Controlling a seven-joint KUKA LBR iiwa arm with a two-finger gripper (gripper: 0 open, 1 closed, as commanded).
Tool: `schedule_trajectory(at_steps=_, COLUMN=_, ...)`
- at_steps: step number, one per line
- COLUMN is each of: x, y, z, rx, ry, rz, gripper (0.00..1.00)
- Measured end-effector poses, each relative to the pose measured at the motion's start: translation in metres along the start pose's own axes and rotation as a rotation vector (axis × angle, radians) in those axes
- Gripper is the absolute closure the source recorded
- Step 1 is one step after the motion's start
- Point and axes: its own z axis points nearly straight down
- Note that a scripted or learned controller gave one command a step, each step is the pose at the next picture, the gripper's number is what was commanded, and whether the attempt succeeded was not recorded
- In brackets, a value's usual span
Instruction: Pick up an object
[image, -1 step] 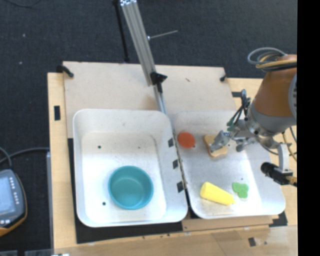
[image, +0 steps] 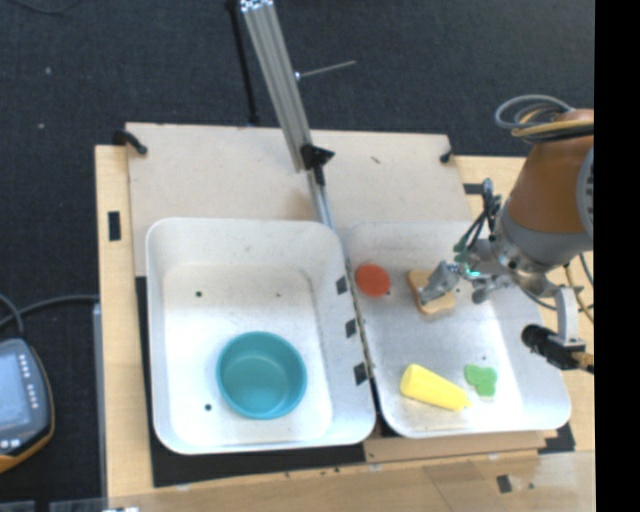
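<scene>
Seen from above, a table (image: 200, 175) carries two white bins. The left bin (image: 170, 250) holds a teal bowl (image: 262, 374). The right bin (image: 540, 400) holds a red disc (image: 373, 280), yellow wedge (image: 432, 388), green piece (image: 481, 380) and tan block (image: 437, 299). The pincer (image: 438, 287) sits low on the tan block; its opening cannot be told. Nothing looks lifted yet, so the pick seems unfinished.
</scene>
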Motion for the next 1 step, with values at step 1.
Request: schedule_trajectory(at_steps=1, x=0.0054, y=-0.0061, z=0.0465, rx=0.006, ry=-0.002, rz=0.002, gripper=0.00)
